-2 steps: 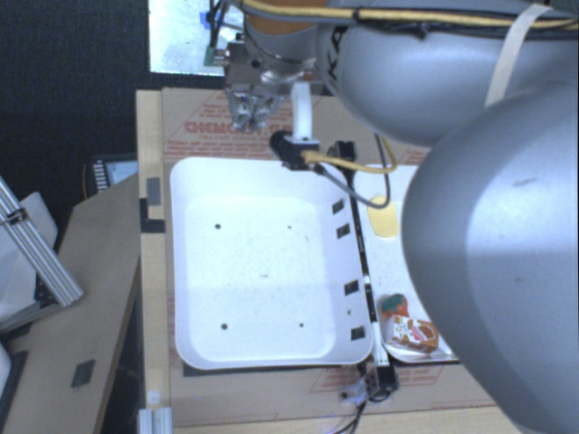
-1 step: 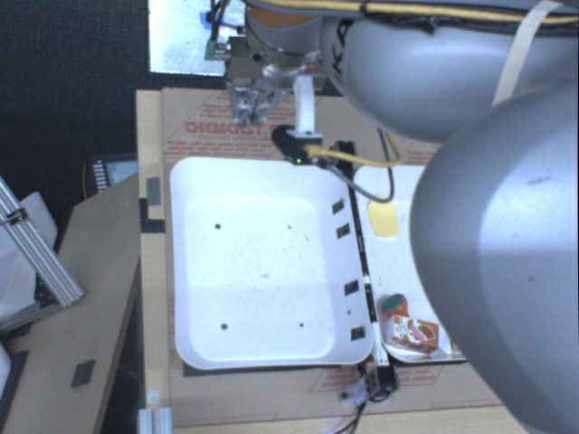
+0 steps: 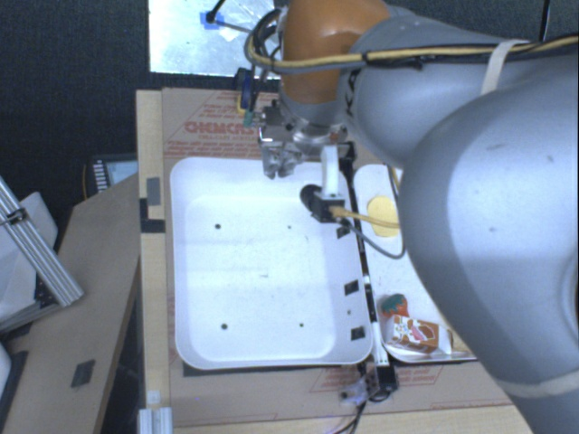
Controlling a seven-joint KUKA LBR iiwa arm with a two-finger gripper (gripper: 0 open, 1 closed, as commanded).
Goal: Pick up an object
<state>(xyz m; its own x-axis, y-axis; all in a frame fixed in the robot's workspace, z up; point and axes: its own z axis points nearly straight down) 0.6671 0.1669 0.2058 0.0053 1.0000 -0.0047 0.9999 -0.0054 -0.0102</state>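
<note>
The big grey arm with its orange band (image 3: 330, 39) fills the right and upper part of the view, reaching in over the bench. Under it lie two shallow white plastic bins: the left bin (image 3: 262, 278) lies open to view, while the right bin (image 3: 366, 183) is mostly covered by the arm. The two-finger metal gripper (image 3: 280, 163) hangs over the far rim of the left bin; whether it is open or closed cannot be told from here, and nothing can be seen in its grasp. In the right bin, a pale yellow rounded object (image 3: 384, 215) lies near the dividing wall. Nearer the front corner sits a small red-and-white printed packet (image 3: 412, 331), possibly with a second red item touching it.
</note>
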